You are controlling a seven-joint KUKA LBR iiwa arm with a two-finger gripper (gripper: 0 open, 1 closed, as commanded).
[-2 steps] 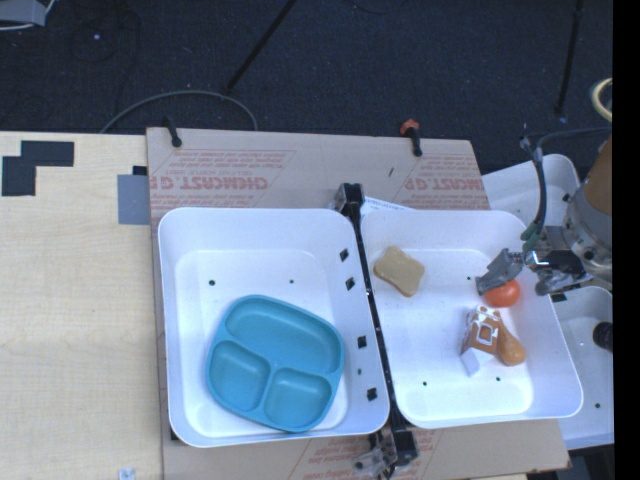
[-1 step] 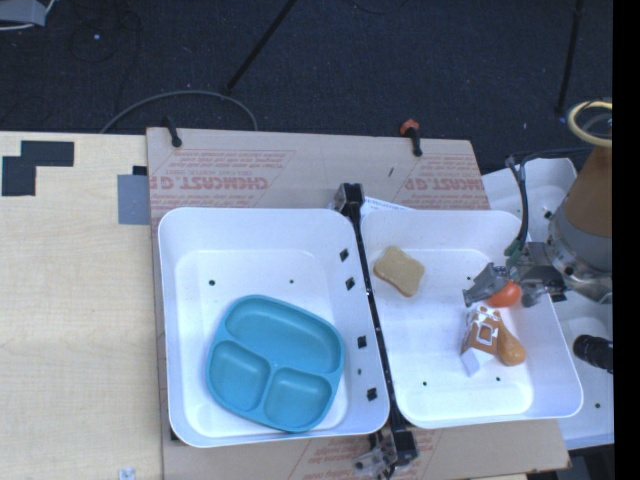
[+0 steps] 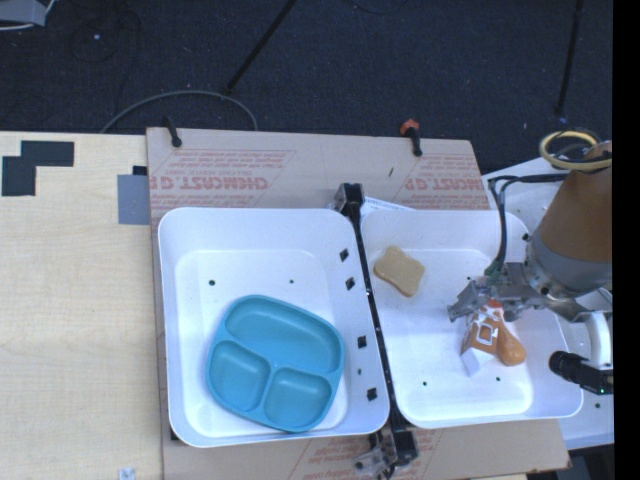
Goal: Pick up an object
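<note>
White plastic is what we see most of: two shallow bins side by side on a cardboard sheet [image 3: 300,168] laid over the counter [image 3: 70,298]. In the left bin [image 3: 190,258] we find a blue divided plate [image 3: 275,361], lying flat toward the near side. In the right bin [image 3: 440,398] a tan, bread-like piece [image 3: 399,270] rests near the far left corner, well apart from an orange and white packet [image 3: 490,340] that lies toward the right side. The arm [image 3: 580,223] reaches in from the right, and its gripper [image 3: 487,300] sits low over the right bin, just above and touching or nearly touching the top of the packet. We cannot tell whether the gripper is released or clenched, nor whether it has the packet.
</note>
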